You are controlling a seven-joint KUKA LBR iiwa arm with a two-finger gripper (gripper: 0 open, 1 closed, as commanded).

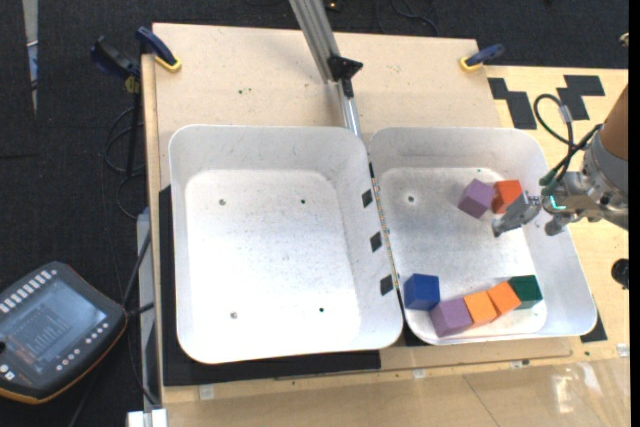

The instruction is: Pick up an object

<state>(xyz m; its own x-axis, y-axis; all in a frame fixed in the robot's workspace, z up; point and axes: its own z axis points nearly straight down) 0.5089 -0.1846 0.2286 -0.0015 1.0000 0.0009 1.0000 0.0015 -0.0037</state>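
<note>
White bins sit side by side on a tan board (300, 75). Left bin (200, 215) has a bare speckled floor. Right bin (440, 150) carries all the blocks.

Near the right bin's far right: purple block (477, 198) touching an orange block (507, 193) on its right, both up off the rest, toward the far wall.

Along the right bin's near edge: blue block (421, 291) by the near-left corner, then a row running toward the near-right corner: purple block (450, 316), orange block (481, 306), second orange block (504, 298), green block (525, 290). Row blocks touch each other; blue sits just beside the row's purple end.

Gripper (512, 215) comes in over the right bin's right rim, tip just beside and below the upper orange block, near the upper purple one. Can't tell whether fingers are spread or closed: too small and dark at this angle. No block visibly between them.

Grey arm (610, 165) is at the frame's right edge. Blue-yellow clamps (157, 50) (480, 57) are on the board's far corners. Metal pole (305, 0) slants down to the seam between bins. Pendant (50, 325) lies on the floor near left.
</note>
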